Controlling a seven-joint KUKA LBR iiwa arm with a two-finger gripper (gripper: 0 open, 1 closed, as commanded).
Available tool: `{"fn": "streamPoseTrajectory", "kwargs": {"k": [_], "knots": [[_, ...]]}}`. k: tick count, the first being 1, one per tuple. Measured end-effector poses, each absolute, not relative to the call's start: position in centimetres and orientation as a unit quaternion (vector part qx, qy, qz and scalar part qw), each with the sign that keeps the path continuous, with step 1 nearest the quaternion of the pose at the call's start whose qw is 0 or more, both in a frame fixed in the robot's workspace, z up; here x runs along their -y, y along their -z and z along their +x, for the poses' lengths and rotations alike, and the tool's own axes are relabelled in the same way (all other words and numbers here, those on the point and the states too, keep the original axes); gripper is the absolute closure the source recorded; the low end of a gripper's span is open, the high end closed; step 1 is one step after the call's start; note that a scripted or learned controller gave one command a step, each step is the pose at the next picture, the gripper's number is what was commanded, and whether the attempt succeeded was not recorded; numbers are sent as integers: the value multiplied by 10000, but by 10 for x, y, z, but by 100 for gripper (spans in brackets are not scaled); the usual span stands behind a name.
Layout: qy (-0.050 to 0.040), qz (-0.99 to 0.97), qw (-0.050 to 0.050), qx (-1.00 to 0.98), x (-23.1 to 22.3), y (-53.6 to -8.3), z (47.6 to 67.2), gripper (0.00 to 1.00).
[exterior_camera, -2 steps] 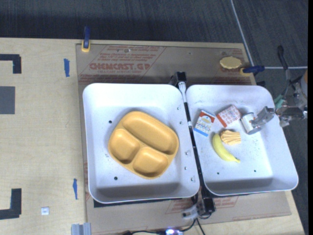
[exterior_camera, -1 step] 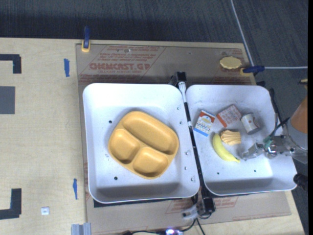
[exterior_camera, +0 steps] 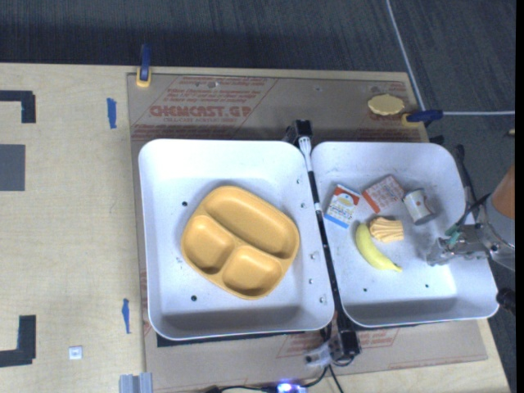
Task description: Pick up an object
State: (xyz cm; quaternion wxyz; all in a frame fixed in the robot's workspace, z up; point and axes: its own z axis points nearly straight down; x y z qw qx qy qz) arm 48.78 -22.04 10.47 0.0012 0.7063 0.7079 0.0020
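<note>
1. Banana (exterior_camera: 376,250) lies in the right bin (exterior_camera: 458,305), touching a small yellow ridged item (exterior_camera: 388,229)
2. Gripper (exterior_camera: 442,250) sits low at that bin's right side, apart from the banana; grip state cannot be determined
3. Yellow compartment tray (exterior_camera: 239,240) occupies the left bin (exterior_camera: 164,187)

bench (exterior_camera: 65,219) | blue clamp (exterior_camera: 144,64) at back edge | tan disc (exterior_camera: 386,105) back right

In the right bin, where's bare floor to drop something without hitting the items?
The right bin has bare floor along its near edge, below the banana, and in the far left corner above the small carton. The middle is crowded: carton, red packet, banana, grey piece, with the gripper at the right side.
</note>
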Motion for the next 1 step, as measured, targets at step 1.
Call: {"fn": "streamPoseTrajectory", "kwargs": {"k": [1], "knots": [[-6,7064,6,-7078,160,-142,528,100]]}}
